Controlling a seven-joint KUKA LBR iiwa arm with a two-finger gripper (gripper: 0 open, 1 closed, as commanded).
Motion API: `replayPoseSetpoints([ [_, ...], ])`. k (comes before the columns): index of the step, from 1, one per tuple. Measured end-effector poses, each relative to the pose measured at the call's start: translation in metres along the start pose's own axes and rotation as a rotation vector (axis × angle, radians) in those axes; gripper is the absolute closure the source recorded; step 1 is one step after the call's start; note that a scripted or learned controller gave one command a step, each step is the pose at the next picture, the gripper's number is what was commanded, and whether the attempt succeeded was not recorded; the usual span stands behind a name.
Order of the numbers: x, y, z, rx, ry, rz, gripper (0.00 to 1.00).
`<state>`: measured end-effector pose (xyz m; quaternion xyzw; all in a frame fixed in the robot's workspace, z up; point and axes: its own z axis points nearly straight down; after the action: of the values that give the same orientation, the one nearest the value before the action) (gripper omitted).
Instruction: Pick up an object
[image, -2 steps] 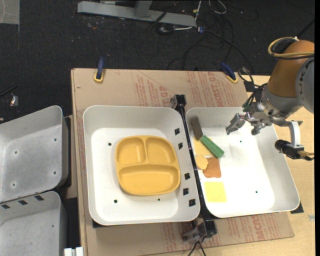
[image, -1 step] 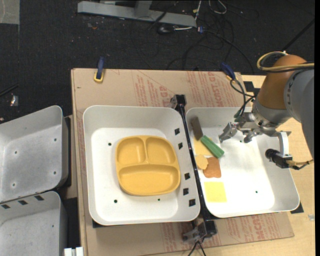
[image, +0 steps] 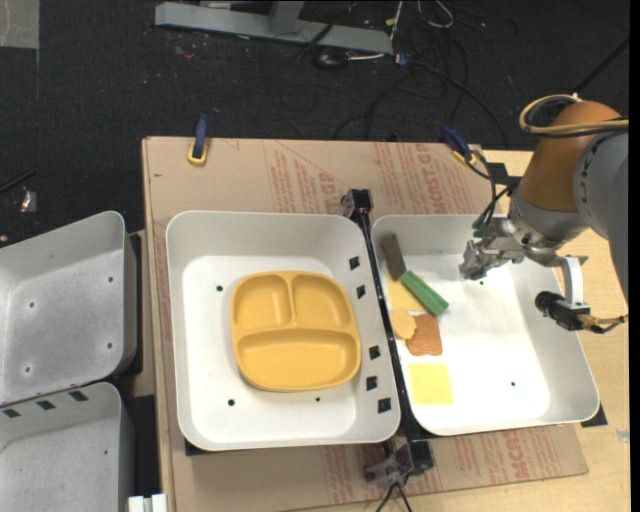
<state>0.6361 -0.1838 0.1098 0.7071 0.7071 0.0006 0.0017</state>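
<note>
Your claw (image: 478, 262) hangs over the far part of the right-hand shallow white plastic bin (image: 560, 395); whether it is open or closed you cannot tell from here, and nothing shows between its tips. The candidates crowd that bin's left wall: a green rectangular block (image: 426, 296), a dark grey bar (image: 392, 255), a thin brown piece (image: 425, 337), a flat yellow square (image: 431, 383). Expect trouble there: the wall may block a finger, and the flat pieces could slip out.
</note>
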Motion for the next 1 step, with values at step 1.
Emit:
replayPoseSetpoints([
  [1,0.0089,0.0074,-0.0545,-0.004,0.000,-0.003,1.00],
])
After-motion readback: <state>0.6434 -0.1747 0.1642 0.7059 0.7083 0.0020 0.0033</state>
